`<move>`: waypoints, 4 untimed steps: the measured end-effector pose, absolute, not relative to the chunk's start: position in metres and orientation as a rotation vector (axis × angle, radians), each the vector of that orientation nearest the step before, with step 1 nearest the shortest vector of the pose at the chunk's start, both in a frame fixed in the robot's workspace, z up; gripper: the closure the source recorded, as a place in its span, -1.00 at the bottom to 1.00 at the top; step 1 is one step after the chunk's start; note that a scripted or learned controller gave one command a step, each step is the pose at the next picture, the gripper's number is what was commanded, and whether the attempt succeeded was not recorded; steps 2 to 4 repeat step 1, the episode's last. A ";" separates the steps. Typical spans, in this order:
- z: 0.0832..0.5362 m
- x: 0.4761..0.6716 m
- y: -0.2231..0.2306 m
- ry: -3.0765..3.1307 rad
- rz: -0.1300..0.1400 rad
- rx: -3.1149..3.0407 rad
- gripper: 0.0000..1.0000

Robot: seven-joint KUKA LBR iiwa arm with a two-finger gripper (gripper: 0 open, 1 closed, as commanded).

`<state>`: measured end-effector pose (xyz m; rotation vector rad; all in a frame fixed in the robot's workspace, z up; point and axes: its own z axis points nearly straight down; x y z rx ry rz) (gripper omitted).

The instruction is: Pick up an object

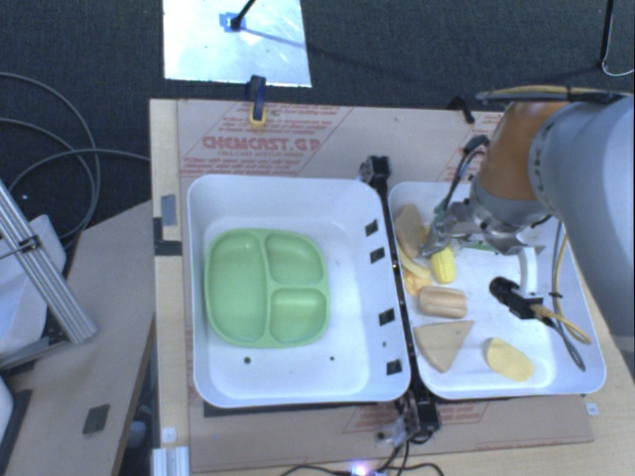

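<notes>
gripper (444, 249) low in right bin (585, 360), at its 10 o'clock corner, fingers closed on a corn cob (443, 264). cob: short, bright yellow, standing near upright between the tips. judgement: lift straight up, slowly; hold looks shallow, and the bread roll (443, 301) sits just at 6 o'clock.

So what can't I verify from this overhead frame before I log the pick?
- Gripper: finger state hidden by the wrist, camera view.
- Yellow piece beneath it: contact unclear.
- Tan item in the right bin: partly covered by the gripper.
- Arm: cut off at the right edge.
</notes>
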<state>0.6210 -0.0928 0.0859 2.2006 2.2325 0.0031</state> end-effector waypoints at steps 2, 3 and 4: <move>0.191 0.592 0.005 2.235 0.016 2.203 1.00; 0.191 0.592 0.005 2.235 0.016 2.203 1.00; 0.191 0.592 0.005 2.235 0.016 2.203 1.00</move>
